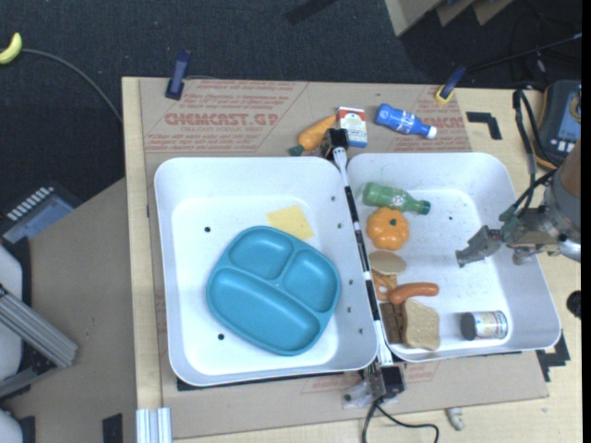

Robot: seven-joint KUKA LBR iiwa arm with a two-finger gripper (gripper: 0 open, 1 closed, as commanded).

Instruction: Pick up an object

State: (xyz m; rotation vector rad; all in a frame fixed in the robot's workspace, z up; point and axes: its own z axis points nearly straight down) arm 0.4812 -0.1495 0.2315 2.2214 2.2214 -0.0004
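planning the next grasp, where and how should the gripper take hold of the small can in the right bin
Grip the can across its round body, coming straight down. It lies on its side, long axis left-right, apart from the bread slice, so fingers likely fit on its near and far sides.

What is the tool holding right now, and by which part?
Nothing. The tool hangs above bare floor in the right white bin, apart from the small metal can and the green plastic bottle.

Robotics lab: clamped cardboard-topped bench [231,118], two white bins [175,247], loose cables [65,63], toy food.
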